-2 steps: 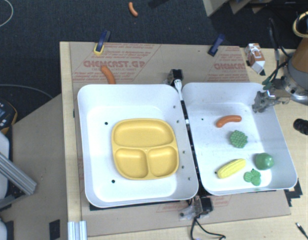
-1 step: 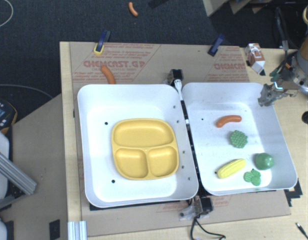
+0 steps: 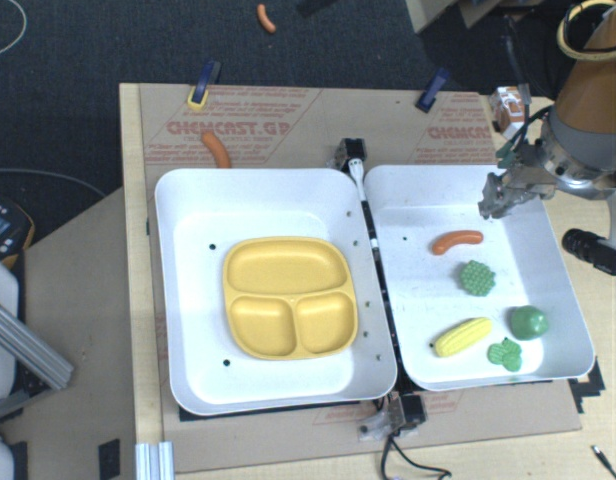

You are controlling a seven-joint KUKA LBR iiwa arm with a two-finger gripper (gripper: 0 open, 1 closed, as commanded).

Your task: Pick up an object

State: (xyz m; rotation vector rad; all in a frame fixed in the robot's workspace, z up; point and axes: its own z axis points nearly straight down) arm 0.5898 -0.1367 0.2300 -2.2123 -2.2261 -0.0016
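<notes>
Yellow tray (image 3: 288, 298) alone; sausage (image 3: 457, 241) nearest gripper (image 3: 495, 204)

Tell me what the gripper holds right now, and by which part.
Nothing. The gripper hangs over the right bin, above and right of the sausage, with no object between its fingers.

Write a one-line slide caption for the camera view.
The gripper hovers above the right bin near a toy sausage; a yellow divided tray sits in the left bin.

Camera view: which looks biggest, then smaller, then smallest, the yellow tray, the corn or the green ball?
1. Yellow tray, by far the biggest.
2. Corn.
3. Green ball, shorter than the corn.
</notes>
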